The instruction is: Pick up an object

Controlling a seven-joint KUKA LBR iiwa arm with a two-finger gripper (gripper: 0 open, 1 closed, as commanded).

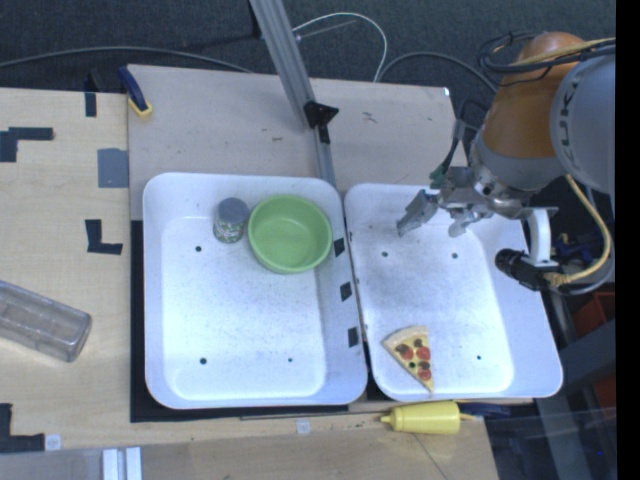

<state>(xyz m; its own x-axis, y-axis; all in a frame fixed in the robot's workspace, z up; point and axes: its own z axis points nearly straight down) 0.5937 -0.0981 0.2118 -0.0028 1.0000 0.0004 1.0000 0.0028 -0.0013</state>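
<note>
My gripper (pixel 437 222) hangs over the back part of the right bin (pixel 450 288), its two grey fingers spread apart with nothing between them. A pizza slice toy (pixel 412 353) lies near the front of that bin, well below the gripper in the view. In the left bin (pixel 200 338) a green bowl (pixel 289 233) sits at the back, with a small grey-topped can (pixel 231 219) standing just to its left.
A yellow bottle (pixel 425 417) lies on the bench in front of the right bin. A clear plastic container (pixel 40 321) rests at far left. A slanted metal pole (pixel 285 58) rises behind the bins. Cables trail at the back.
</note>
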